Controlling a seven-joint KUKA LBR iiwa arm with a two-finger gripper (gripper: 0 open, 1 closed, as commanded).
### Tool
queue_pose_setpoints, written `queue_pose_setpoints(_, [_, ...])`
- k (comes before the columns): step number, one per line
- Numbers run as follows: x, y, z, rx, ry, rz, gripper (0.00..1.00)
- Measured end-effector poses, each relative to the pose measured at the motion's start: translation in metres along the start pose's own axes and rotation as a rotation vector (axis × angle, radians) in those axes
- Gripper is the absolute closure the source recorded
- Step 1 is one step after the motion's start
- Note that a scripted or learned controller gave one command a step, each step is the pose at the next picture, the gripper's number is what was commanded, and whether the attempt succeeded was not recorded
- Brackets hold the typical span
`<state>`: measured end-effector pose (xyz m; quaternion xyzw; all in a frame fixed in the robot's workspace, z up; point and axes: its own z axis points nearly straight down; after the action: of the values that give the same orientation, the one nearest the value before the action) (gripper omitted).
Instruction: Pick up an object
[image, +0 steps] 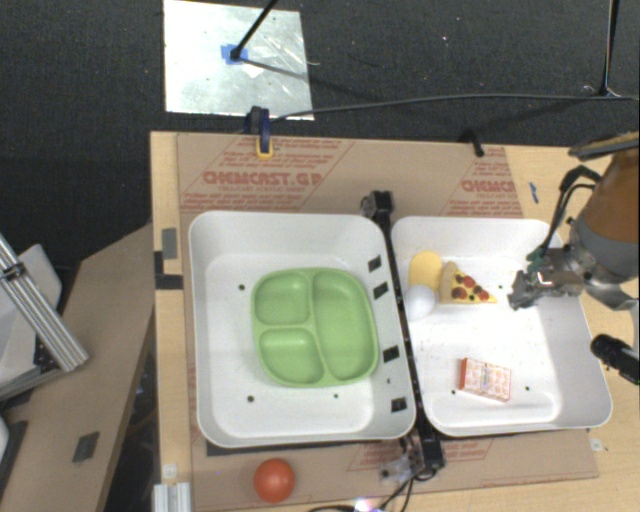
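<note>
Brown board under the two white bins carries red "CHEMCAST GP" lettering (262, 179) in the upper middle of the frame. At centre right, the gripper (527, 287) hangs over the right bin (575, 345); nothing shows between its fingers. A pizza slice toy (464, 286) lies near its left, and a red packet (485, 379) lies lower in that bin.

bench (170, 330), 2 bins (215, 245), orange ball (273, 479)

Smooth plastic, matt board
Left of the gripper (524, 291), glossy white bins (300, 235) hold a smooth green plastic tray (315, 325); brown board (330, 170) beneath looks matt
</note>
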<state>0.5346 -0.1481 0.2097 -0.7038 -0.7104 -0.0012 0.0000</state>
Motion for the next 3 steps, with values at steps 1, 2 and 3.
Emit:
queue_pose_setpoints(1, [0.052, 0.004, -0.013, -0.001, -0.001, 0.000, 1.00])
queue_pose_setpoints(2, [0.112, 0.002, -0.005, 0.001, 0.001, -0.001, 1.00])
queue_pose_setpoints(3, [0.167, -0.005, -0.017, -0.001, 0.001, -0.001, 1.00])
